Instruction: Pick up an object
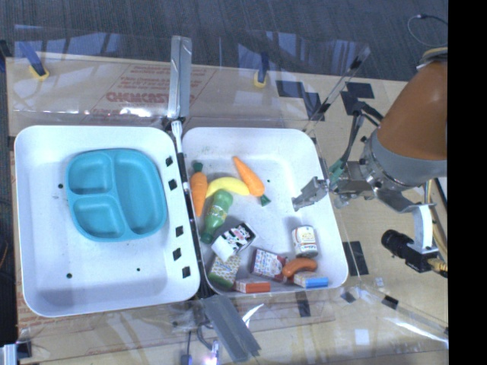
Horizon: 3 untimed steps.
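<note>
The right bin [251,133] holds several small things. An orange carrot [248,175] lies near its middle, and a second carrot [198,192] lies by the left wall. Between them are a yellow banana [228,186] and a green bottle [217,210]. Nearer the front lie a black-and-white carton [233,239], a small jar [305,239], a red-and-white box [266,263] and a brown sausage [298,266]. My gripper [310,194] hangs over the bin's right side, above bare floor, apart from the jar below it and right of the carrot. Nothing shows in its grasp.
The left bin [46,280] holds a blue divided plate [116,192]. A grey upright post [180,74] stands behind the wall between the bins. The arm's orange band [418,112] and cables lie to the right of the right bin.
</note>
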{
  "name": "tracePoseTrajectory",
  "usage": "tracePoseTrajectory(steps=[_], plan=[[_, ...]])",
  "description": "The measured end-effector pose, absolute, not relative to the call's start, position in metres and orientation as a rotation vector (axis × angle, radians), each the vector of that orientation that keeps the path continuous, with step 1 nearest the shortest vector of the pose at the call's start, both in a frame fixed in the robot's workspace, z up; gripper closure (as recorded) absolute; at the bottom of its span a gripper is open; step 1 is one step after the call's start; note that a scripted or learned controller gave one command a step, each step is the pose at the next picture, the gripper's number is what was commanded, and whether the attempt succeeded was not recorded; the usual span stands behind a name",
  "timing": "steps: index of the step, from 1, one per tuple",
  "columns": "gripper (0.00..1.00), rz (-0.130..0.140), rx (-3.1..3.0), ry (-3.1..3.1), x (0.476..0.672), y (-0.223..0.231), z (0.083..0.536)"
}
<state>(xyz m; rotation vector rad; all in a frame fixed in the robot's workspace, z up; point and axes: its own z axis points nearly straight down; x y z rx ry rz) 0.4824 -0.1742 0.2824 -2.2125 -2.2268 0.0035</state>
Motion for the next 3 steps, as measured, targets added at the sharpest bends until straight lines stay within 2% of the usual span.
tracePoseTrajectory(steps=[1,2,3], plan=[[0.0,0.0,-2.002,-2.424,0.477,-0.169,0.351],[0.0,0.002,-1.718,-2.627,0.526,-0.166,0.302],[0.0,0.004,-1.784,-2.583,0.598,-0.166,0.219]])
